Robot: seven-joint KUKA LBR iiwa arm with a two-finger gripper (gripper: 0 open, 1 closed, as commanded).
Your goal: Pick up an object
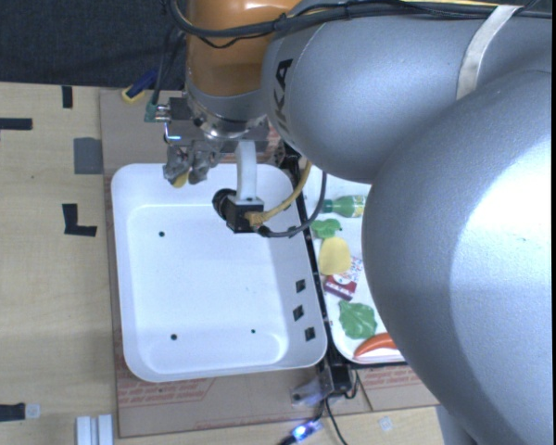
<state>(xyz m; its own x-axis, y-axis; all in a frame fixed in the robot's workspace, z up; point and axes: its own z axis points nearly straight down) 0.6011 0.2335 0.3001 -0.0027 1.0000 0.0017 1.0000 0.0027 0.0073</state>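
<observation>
From my remote station, the gripper (187, 170) hangs over the far rim of the left bin (134, 248). Whether it is wide or narrow I cannot tell, and nothing shows in it. The toys (337, 256) lie in the right bin (338, 341), so I judge the reach unstarted: next, cross over and descend.

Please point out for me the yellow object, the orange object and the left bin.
yellow object (334, 255): camera view, the middle of its body.
orange object (377, 345): camera view, its visible curved part at the arm's edge.
left bin (213, 364): camera view, its near rim.
</observation>
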